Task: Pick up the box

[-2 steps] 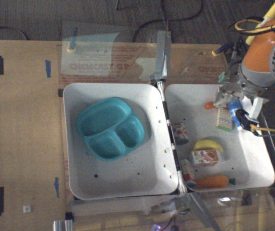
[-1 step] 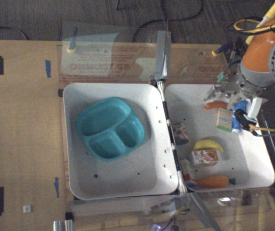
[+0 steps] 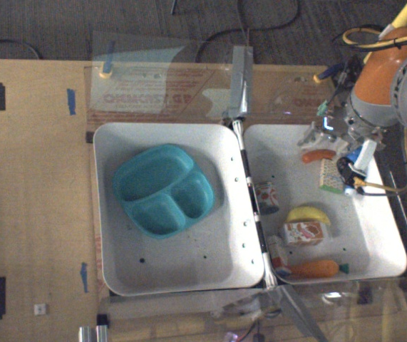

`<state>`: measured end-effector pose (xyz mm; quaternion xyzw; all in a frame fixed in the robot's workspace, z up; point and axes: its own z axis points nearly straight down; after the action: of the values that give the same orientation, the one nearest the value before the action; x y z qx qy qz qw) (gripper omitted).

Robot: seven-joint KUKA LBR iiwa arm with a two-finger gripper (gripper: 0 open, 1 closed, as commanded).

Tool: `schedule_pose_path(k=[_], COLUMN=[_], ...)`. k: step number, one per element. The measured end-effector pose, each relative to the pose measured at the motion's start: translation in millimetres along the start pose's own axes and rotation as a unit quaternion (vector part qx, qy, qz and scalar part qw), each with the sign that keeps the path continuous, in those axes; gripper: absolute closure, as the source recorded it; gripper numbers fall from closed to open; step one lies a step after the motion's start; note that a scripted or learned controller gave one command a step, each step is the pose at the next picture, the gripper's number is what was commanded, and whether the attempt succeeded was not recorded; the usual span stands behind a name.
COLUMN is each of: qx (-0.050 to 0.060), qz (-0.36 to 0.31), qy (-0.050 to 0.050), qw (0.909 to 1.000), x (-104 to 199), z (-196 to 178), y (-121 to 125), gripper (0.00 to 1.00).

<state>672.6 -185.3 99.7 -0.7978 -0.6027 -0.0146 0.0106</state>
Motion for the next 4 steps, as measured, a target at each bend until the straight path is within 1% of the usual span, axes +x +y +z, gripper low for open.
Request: schedule_pose_path(k=[1,2,3,4], qx=[-0.015,-0.007,-0.013,0.007], qz=[0.003,-0.022,-0.055,-0.107], qy=[-0.014,-0.022,-0.018,-0.004], qw=[0.9998,0.9995,0.9982,0.9942], x=[7.4,18.8,11.4,-0.6], z=[1.2,4.3,2.5,6.4], y=[-15.2,-7.0,-19.1,-1.5], gripper=[0.0,0.0,0.0,0.0])
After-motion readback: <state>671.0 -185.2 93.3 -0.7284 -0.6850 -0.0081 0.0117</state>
